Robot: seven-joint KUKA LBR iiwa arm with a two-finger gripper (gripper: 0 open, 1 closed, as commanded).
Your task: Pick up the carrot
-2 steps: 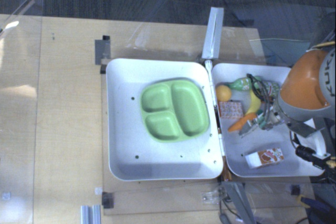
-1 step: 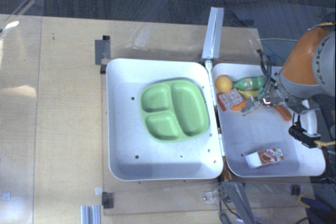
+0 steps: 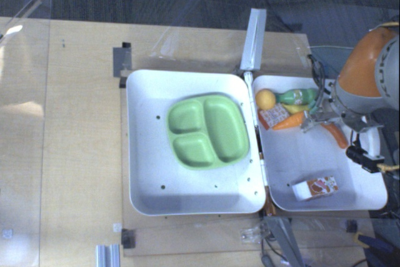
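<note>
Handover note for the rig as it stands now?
Gripper: low in the right bin, at the carrot's right end; finger state unreadable.
Carrot: lying in the right bin's upper left, beside the lemon, a green bottle and a small packet.
Left bin: green divided plate.
Done: approach.
Left: confirm the grasp, lift the carrot.

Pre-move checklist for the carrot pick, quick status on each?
1. Carrot located: ok, in the right bin, near its upper left.
2. Pincer over target: ok, at the carrot's right end.
3. Carrot gripped: cannot tell, contact point too small to read.
4. Clutter near carrot: not ok, red-and-white packet, lemon and green bottle crowd it.
5. Second orange piece right of the pincer: cannot tell what it is.
6. Green divided plate in the left bin: ok, apart.
</note>
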